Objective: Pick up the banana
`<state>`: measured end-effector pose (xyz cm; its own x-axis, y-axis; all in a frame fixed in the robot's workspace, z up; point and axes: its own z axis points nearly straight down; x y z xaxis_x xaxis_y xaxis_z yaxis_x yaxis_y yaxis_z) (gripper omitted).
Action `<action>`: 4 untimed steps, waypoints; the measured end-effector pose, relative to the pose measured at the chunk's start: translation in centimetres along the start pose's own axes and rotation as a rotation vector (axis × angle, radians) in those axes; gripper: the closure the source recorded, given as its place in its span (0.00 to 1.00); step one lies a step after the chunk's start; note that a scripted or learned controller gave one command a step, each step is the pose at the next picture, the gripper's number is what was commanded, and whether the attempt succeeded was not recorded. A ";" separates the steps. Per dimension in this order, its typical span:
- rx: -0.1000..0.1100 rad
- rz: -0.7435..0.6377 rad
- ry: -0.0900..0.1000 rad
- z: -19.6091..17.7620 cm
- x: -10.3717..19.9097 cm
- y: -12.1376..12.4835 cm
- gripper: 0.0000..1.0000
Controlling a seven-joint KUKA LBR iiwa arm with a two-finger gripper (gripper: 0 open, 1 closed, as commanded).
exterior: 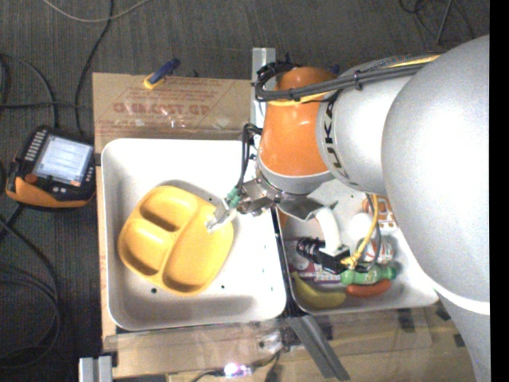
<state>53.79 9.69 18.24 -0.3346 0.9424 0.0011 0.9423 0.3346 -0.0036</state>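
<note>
Claw [225, 212] of mine, fingers too blurry to tell, hangs by the yellow plate [176, 239] mid-frame, while the banana [318, 295] lies sideways far off at lower right.

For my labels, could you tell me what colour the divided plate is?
Yellow; the plate shows best in the camera view, in the left bin.

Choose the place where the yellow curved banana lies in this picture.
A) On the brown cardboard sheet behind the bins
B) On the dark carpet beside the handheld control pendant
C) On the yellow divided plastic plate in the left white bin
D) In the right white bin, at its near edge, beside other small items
D: the yellow curved banana lies at the near edge of the right white bin, next to a red and green item.
</note>
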 end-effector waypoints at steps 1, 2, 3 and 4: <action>0.001 0.018 -0.001 7.4 0.5 0.8 0.00; 0.008 0.028 -0.008 6.8 -0.2 0.5 1.00; 0.000 0.412 -0.005 0.0 0.2 0.2 1.00; -0.002 0.412 -0.005 -8.5 9.5 1.1 1.00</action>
<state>51.67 19.03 26.73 0.0703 0.9975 -0.0046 0.9975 -0.0703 -0.0012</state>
